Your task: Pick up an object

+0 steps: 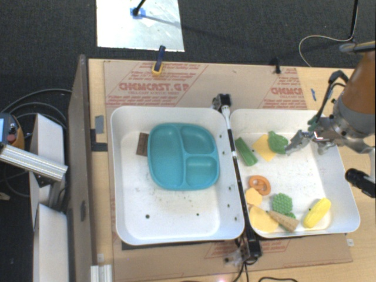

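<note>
Frankly, you have nothing picked yet: the gripper [302, 138] hangs over the right bin [338, 181] at about its 12 o'clock edge, and no object sits between its fingers. You cannot tell from this slanted view whether those fingers are spread or pressed together. The closest candidate is the green leafy toy [277, 141], just at the gripper's 9 o'clock, touching a yellow wedge [263, 147]. A green stick [245, 151] lies beside the divider. Toward the bin's 6 o'clock you find an orange ring [259, 184], a green bumpy piece [282, 203], a yellow slice [259, 217], a tan cone [283, 220] and a yellow corn-like toy [316, 212]. The left bin [132, 216] holds a teal divided plate [183, 157] with a small brown block [142, 144] at its 9 o'clock. Descent, closing and lifting all remain, by my judgement.
</note>
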You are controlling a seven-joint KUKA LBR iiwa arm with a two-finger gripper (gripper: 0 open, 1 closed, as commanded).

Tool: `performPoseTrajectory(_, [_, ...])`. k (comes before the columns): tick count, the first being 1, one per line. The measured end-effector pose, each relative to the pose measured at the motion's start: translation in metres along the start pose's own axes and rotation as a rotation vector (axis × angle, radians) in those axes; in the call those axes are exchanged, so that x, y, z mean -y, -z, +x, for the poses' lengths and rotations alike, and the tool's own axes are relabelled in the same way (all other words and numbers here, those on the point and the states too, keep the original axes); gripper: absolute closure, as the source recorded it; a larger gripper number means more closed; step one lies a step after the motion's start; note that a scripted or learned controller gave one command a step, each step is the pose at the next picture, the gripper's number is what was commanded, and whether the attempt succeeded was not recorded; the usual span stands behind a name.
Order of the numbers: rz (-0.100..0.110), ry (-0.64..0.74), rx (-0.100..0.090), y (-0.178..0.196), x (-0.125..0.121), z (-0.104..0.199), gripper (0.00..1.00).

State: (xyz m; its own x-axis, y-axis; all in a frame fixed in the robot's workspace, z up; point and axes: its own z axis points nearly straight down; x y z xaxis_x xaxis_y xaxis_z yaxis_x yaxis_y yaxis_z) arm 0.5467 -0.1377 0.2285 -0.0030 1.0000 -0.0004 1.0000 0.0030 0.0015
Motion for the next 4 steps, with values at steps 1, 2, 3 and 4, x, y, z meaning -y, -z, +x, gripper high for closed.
performPoseTrajectory(1, [-0.001, 0.004, 0.0, -0.098, -0.05, -0.004, 0.0])
performPoseTrajectory(2, [-0.01, 0.004, 0.0, -0.142, -0.126, 0.022, 0.0])
performPoseTrajectory(3, [-0.001, -0.002, 0.001, -0.144, -0.109, 0.012, 0.0])
performPoseTrajectory(4, [-0.004, -0.003, 0.001, -0.143, -0.114, -0.019, 0.0])
